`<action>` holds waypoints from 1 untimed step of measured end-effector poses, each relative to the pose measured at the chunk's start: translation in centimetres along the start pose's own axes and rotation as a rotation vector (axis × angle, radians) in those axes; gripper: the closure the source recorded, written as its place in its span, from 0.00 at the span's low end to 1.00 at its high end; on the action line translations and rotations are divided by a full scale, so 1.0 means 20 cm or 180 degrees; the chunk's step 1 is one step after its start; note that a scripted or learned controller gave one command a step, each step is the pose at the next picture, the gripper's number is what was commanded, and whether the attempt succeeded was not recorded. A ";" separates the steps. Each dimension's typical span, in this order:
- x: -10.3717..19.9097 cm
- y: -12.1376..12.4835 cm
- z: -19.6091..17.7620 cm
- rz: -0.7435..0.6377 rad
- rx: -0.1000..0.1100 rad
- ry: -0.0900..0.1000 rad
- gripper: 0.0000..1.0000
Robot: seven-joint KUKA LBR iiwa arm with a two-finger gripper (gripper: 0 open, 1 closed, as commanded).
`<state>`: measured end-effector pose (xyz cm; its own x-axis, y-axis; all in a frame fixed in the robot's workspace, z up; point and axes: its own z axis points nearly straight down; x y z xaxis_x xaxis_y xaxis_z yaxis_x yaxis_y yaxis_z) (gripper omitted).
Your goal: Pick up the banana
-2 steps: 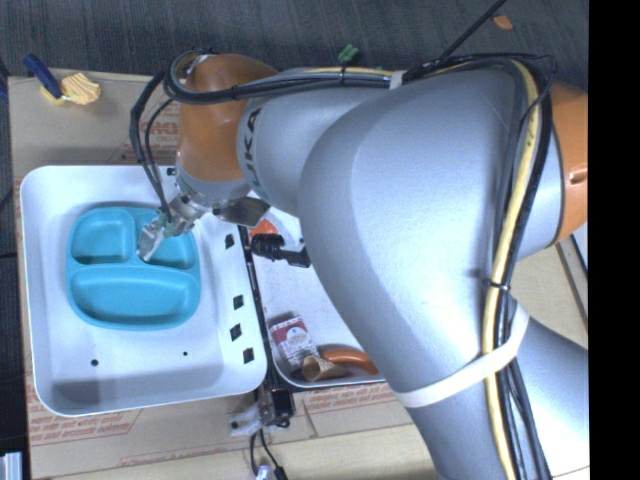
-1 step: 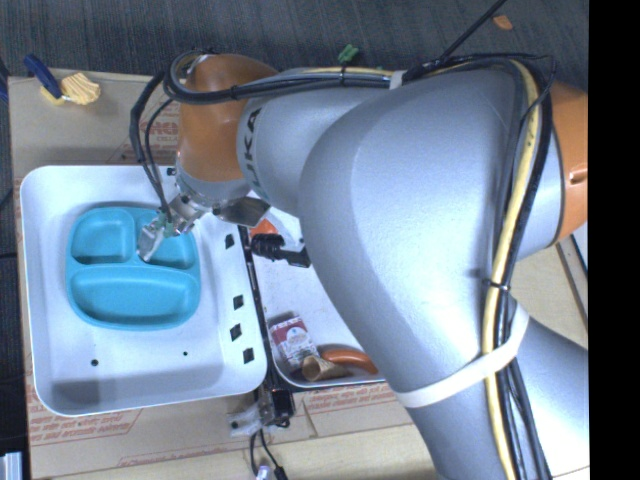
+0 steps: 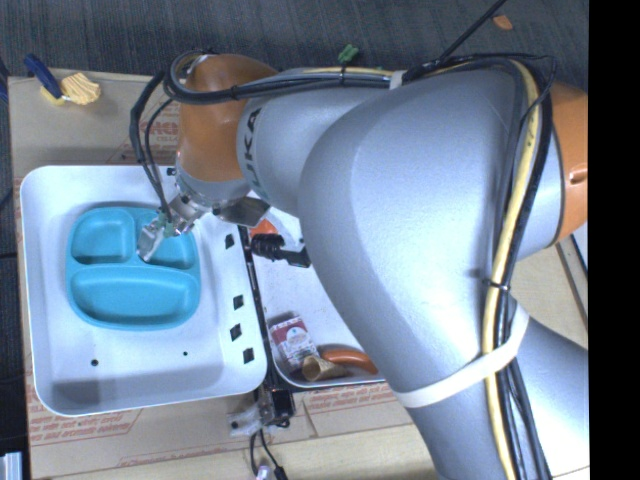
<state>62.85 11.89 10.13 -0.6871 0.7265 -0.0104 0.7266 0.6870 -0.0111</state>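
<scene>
End effector (image 3: 158, 236) is low over the blue divided tray (image 3: 130, 298) in the left bin (image 3: 40, 268), worktop's left side. I can't tell whether it's open or closed, and I see nothing in it. I can't place the banana: the arm (image 3: 400, 218) covers most of the right bin (image 3: 290, 380). I'd call this pre-grasp. Next move needs the target located first.

A brown cardboard-covered bench top (image 3: 95, 128) sits on dark grey ribbed carpet flooring (image 3: 120, 13). Printed red lettering runs along the bench's near edge, and small bits of green (image 3: 347, 52) and orange debris (image 3: 503, 23) lie on the carpet beyond its far edge.
</scene>
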 end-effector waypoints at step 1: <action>0.00 0.00 0.00 0.0000 0.0000 0.0000 0.00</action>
<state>62.85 11.90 10.13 -0.6871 0.7265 -0.0104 0.7266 0.6870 -0.0111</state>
